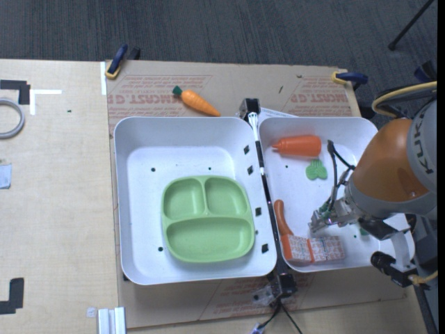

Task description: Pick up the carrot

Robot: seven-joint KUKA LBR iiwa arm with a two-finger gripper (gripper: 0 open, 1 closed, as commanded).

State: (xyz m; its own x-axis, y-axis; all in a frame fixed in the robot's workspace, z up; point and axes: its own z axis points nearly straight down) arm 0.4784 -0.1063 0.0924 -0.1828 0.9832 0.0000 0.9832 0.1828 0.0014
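A large orange carrot lies on its side near the far wall of the right bin. A small green leafy piece sits just in front of it. A smaller carrot with a green top lies outside the bins on the cardboard beyond the left bin. My gripper hangs low over the middle of the right bin, nearer the front than the large carrot and apart from it. It hovers just above a pink wafer-like block. Nothing shows held in it.
A long thin orange-red piece lies along the right bin's left wall. A green divided plate fills the middle of the left bin. Clamps hold the cardboard at its far corners. The arm's orange band covers the right bin's right side.
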